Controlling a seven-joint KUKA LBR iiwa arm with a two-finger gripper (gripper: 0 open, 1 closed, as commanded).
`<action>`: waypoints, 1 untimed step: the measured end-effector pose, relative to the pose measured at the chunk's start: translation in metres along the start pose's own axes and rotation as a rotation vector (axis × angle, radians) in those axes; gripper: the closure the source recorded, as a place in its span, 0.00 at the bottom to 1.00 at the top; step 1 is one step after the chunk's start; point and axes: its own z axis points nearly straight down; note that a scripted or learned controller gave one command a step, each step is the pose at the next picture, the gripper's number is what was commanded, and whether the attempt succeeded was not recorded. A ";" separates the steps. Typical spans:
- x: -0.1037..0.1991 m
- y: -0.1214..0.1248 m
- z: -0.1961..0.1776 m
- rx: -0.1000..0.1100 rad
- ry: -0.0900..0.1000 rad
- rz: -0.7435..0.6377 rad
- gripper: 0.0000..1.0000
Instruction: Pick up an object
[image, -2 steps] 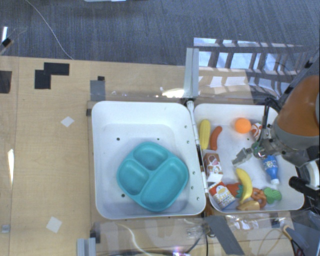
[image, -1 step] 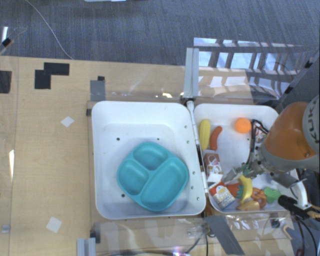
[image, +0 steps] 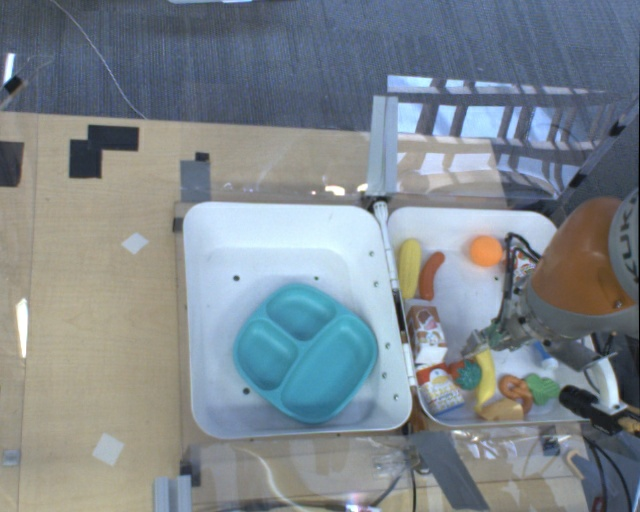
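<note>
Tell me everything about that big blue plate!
The blue plate is a teal, smooth, plastic-looking dish with rounded corners and a raised rim. Ridges split it into three compartments: two smaller ones toward the upper left and one larger one at the lower right. It lies flat, right side up and turned at an angle, on the floor of the left bin, toward that bin's near edge. Nothing lies on it.

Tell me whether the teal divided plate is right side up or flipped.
Right side up: the teal divided plate shows its three hollow compartments facing upward.

arm (image: 600, 270) cut off at right
</note>
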 end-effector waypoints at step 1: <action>0.067 0.049 -0.114 0.005 0.003 0.042 1.00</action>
